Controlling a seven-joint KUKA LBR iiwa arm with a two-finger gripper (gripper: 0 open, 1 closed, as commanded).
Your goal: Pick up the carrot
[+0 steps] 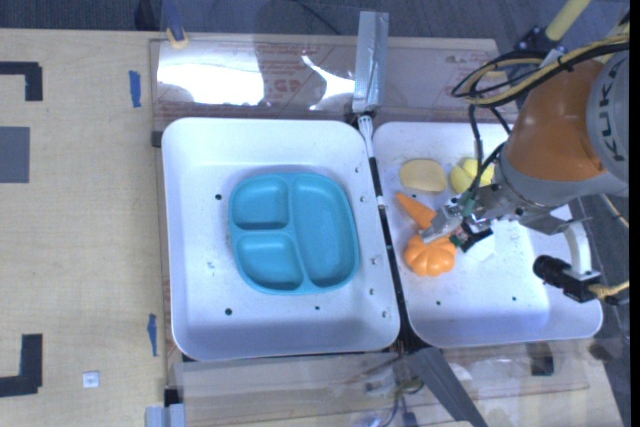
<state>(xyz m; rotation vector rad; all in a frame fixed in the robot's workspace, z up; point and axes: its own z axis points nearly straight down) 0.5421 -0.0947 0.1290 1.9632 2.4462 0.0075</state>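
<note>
Reaching in from the right, the arm (560, 130) is hanging over the right bin (520, 315), its claw (462, 220) sitting just right of the carrot (414, 210). I cannot tell how the claw is set. Lying on the bin floor above a small pumpkin (430, 256), the carrot is not yet being lifted; grasping and raising are remaining.

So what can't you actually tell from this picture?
- Gripper: too small and blurred in the camera view to tell open from shut, or touching the carrot.
- Yellow item: partly hidden by the arm and a cable, so its kind is unclear.
- Right bin: its far right part is covered by the arm's orange band.
- Small orange pumpkin: its upper edge blurs into the gripper.
</note>
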